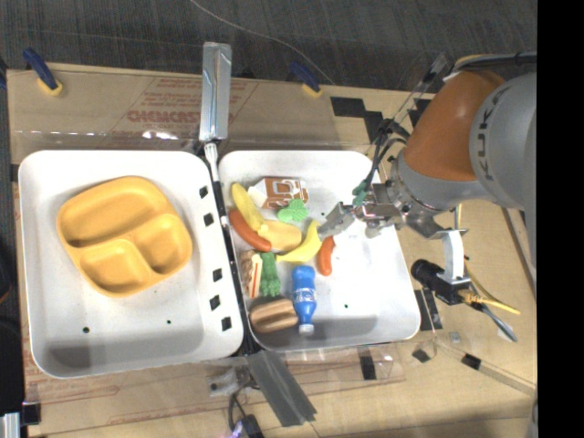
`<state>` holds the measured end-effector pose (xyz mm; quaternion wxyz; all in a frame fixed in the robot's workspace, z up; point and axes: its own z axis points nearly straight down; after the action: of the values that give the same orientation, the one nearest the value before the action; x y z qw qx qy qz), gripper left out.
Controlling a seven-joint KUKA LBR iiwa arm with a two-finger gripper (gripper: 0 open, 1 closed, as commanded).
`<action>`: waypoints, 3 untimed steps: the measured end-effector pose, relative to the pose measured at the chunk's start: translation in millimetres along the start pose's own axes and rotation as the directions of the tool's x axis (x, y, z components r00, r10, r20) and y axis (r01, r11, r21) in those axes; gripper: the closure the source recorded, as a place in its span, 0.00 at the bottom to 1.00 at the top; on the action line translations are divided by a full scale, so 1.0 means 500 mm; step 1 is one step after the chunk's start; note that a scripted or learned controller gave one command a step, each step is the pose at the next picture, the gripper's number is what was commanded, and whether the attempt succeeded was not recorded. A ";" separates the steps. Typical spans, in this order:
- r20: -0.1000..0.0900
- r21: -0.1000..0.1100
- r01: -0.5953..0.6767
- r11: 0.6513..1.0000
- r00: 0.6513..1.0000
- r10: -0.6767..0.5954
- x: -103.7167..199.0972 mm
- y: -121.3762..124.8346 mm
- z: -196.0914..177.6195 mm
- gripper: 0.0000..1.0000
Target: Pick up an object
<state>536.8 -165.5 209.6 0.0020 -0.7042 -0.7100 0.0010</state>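
Note:
The right bin point(374, 290) holds a heap of toy food along its left side. In it are a banana point(305, 245), an orange carrot point(326, 255), a green leafy piece point(292, 213), a blue bottle point(304, 297), a brown bun point(274, 315) and a white box with brown print point(285, 191). My gripper point(339, 215) hangs low over the middle of this bin. It is just right of the green piece and just above the carrot. Nothing shows in its grasp.
The left bin point(46, 336) holds a yellow divided plate point(123, 234). A red-orange sausage point(248, 229), a second yellow piece point(243, 200) and a green stick point(268, 275) lie near the divider wall. The right half of the right bin's floor is bare white.

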 end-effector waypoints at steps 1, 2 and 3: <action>0.000 0.000 0.000 1.000 1.000 0.000 0.000 0.000 0.000 0.00; 0.008 -0.025 0.105 0.994 0.994 -0.105 0.020 0.224 0.186 0.00; 0.004 -0.028 -0.097 0.995 0.995 0.098 0.047 0.190 0.204 0.00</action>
<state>631.1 -140.9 107.0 -0.0097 -0.7380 -0.6747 -0.0069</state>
